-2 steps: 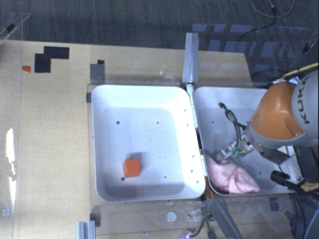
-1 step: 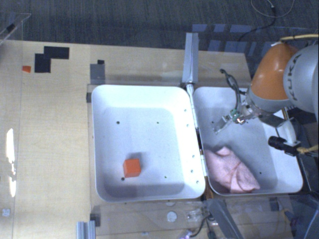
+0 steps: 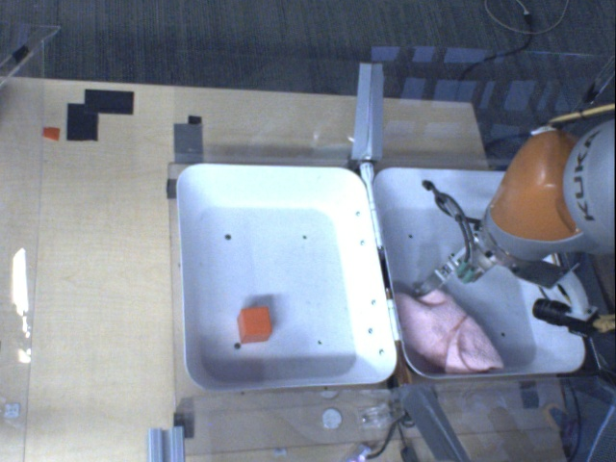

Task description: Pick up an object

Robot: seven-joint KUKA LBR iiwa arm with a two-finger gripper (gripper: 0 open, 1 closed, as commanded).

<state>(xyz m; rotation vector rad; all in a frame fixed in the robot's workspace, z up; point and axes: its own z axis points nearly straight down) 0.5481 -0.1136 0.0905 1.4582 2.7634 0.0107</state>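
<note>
Two shallow white plastic bins with rounded corners sit side by side on the pale wood-grain table (image 3: 96, 287), split by a grey metal rail.

The left bin (image 3: 207, 200) has a smooth, matte floor dotted with a few small dark holes. A small orange cube (image 3: 255, 324), hard-edged and blocky, rests near the bin's near-left corner, well apart from every wall.

The right bin (image 3: 414, 186) holds a soft pink cloth (image 3: 448, 333), crumpled into a rounded, folded heap against its near wall, close to the divider.

The grey arm with its glossy orange band (image 3: 534, 195) reaches in over the right bin from the right. Its thin metal claw (image 3: 435, 281) hangs at the far-left edge of the pink cloth, touching or just above it; I cannot tell which. How wide the claw stands is beyond me from here, and I see nothing lifted in it.

On the far-left part of the table lie flat black angular shapes (image 3: 96, 112) and a tiny orange square (image 3: 50, 134). A thin looped cable (image 3: 515, 10) lies on the dark ribbed floor beyond the table.
</note>
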